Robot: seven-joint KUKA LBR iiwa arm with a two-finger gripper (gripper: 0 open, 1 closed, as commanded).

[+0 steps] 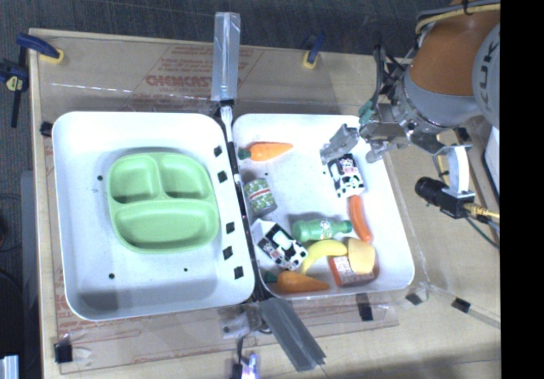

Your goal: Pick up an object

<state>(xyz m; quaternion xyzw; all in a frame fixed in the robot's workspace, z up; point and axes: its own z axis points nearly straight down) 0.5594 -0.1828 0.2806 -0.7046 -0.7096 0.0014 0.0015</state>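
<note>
The right bin holds several toy foods. A carrot lies at its far left, with a small green can below it. A green bottle, a banana, a black-and-white carton, a second carrot and an orange-and-yellow box crowd the near end. A red sausage lies by the right wall. My gripper hangs over the bin's far right part. Another black-and-white carton sits right under its tip, touching or nearly so.
The left bin holds a green divided plate. A grey bar runs along the divider between the bins. The arm's orange band and grey wrist loom over the bench's right side, with cables beside it.
</note>
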